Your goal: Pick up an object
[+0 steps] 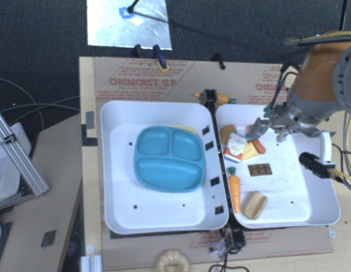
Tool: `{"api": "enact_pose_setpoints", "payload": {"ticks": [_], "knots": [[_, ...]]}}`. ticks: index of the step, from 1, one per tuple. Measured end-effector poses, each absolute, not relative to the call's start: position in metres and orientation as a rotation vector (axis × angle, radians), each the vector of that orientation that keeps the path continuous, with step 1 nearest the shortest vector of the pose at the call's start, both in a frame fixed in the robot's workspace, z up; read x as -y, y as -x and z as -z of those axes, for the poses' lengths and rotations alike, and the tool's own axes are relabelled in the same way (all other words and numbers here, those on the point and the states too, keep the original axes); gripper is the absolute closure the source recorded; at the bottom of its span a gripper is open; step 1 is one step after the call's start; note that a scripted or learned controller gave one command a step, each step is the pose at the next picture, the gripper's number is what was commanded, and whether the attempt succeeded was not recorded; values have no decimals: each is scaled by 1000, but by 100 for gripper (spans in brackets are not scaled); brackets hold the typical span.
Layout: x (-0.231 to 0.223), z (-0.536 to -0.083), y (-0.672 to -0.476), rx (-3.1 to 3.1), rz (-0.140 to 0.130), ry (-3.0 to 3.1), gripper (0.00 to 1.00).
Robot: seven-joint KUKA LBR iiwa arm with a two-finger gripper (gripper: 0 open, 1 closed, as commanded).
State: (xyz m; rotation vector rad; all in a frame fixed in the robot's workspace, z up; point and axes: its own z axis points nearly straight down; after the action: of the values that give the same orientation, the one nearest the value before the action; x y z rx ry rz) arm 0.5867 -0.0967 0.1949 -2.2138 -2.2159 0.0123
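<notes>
You see the claw (260, 127) over the right bin (320, 208), beside a sausage (258, 146); its state cannot be told. Left bin (115, 208): one blue tray (169, 158).

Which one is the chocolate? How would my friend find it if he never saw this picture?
Look at the right-hand white bin, the one without the blue plate. Near its middle lies the chocolate, just below the pile of toy food. It is the only flat, dark brown rectangle scored into squares, unlike the orange carrot and the tan bread roll nearby.
</notes>
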Motion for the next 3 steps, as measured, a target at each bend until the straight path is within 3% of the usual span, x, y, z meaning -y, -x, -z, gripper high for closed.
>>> {"api": "enact_pose_setpoints", "payload": {"ticks": [1, 3], "knots": [[97, -202, -590, 2226, 2, 2219, 0], [93, -94, -583, 2221, 1, 2219, 0]]}}
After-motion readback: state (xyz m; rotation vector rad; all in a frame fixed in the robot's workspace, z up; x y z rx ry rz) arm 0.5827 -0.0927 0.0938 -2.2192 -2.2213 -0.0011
